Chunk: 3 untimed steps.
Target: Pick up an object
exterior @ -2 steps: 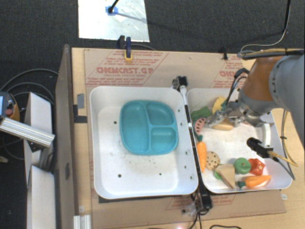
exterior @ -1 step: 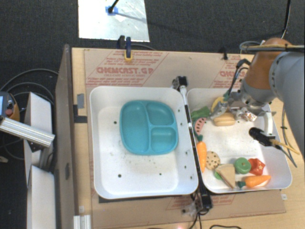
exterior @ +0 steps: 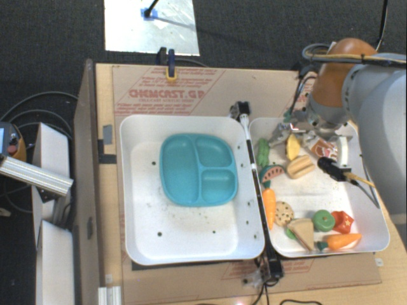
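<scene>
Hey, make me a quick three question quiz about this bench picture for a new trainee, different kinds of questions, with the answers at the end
1. True or false: the teal divided plate lies in the right bin.
2. Which bin holds the toy food? A) left bin B) right bin
3. Fill in: the carrot lies against the right bin's ____ wall.

Key: 1. False, it lies in the left bin. 2. B. 3. Left, the wall next to the other bin.

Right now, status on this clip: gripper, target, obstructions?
Gripper low over right white bin, far end. Yellow toy piece just below it, not held. Tan bread-shaped toy, green pickle crowd close.
</scene>
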Each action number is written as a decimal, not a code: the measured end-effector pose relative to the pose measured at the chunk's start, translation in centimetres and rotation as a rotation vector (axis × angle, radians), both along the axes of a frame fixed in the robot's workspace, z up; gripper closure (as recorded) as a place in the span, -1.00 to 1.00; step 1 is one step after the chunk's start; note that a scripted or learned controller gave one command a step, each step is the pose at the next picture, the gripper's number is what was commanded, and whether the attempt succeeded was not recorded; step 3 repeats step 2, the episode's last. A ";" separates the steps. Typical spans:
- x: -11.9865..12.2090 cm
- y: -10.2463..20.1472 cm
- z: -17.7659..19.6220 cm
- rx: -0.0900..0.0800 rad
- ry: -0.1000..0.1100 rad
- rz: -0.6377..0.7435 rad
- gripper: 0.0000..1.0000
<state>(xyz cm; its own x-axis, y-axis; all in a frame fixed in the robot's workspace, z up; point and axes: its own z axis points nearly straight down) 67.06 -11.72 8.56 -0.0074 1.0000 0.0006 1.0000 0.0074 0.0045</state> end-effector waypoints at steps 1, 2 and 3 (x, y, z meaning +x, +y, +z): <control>0.0 -0.3 1.2 -0.003 -0.003 0.000 1.00; -3.1 7.6 10.5 0.003 -0.006 0.004 1.00; -3.1 7.6 10.5 0.003 -0.006 0.004 1.00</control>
